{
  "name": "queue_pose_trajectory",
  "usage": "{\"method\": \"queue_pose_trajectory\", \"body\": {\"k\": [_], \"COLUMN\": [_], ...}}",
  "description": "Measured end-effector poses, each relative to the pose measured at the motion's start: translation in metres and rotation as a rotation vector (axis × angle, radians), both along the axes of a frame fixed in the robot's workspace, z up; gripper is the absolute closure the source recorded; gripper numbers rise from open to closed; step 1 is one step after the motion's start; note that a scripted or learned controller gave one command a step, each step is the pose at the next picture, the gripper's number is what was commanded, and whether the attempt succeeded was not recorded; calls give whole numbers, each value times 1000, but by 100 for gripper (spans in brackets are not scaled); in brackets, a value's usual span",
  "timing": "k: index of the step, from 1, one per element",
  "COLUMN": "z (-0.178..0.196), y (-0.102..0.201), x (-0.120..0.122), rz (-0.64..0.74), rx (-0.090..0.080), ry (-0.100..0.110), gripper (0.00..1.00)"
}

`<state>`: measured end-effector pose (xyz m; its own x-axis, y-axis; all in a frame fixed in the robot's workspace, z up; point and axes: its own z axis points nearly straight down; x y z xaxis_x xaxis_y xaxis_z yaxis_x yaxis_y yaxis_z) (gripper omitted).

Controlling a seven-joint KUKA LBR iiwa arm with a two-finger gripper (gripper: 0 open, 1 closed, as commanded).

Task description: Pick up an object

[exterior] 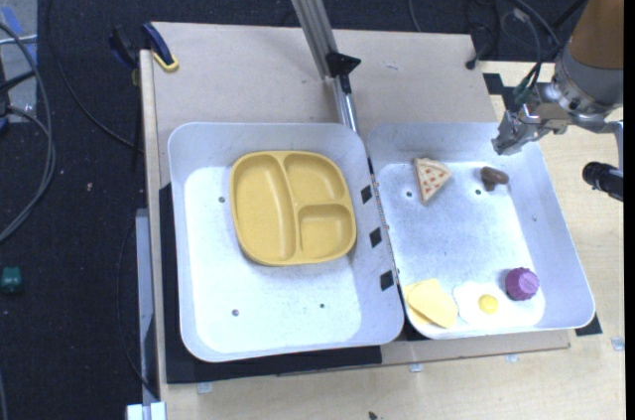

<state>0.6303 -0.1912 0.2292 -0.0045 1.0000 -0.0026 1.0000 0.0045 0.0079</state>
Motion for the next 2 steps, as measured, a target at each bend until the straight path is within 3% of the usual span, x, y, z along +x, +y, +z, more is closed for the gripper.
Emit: {"method": "queue_pose_trajectory", "body": {"k": [1,2], "z": [50,53], "y": [-2,47], "x": [-9,-16], "rz": [-1,1], "rx": [1,3], "ry": [3,8], "gripper": [100,100]}}
